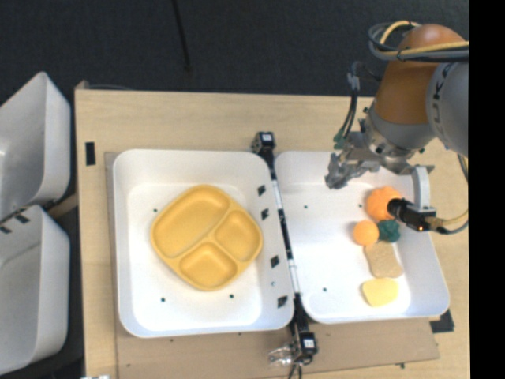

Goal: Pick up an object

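Grey arm with orange band reaches in over the right-hand shallow white bin (331,290). Tool (341,172) hangs above the bin's bare far-left floor; nothing visible between its fingers, and whether they stand apart or closed cannot be told from here. Likely targets cluster to the tool's right and nearer the camera: large orange ball (382,202), small orange ball (364,233), dark green lump (389,230), tan oblong block (385,260), yellow soft piece (381,292). Large ball lies nearest. Left bin (130,290) holds a yellow three-compartment plastic tray (207,236), well apart across the divider.
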`<state>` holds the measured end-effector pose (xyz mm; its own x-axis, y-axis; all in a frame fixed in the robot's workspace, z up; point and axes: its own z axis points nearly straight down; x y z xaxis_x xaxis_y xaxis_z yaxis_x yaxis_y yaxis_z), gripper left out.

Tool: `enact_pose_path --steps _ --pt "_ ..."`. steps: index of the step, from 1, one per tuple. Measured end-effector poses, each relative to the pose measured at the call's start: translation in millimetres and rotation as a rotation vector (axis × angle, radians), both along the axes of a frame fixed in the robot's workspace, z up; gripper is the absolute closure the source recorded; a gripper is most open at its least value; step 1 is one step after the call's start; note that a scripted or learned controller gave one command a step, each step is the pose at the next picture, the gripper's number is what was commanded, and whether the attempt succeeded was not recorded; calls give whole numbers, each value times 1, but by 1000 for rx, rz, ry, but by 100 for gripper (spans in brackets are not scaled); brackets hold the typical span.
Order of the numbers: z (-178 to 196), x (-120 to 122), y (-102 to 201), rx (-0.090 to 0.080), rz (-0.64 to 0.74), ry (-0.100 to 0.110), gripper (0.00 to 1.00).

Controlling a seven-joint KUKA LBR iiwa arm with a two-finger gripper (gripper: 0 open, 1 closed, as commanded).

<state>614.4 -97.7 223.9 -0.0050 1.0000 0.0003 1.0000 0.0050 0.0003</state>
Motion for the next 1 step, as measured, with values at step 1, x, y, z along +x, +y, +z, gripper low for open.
enact_pose_path --steps 1 --pt "-7 -25 44 -1 -1 2 100"
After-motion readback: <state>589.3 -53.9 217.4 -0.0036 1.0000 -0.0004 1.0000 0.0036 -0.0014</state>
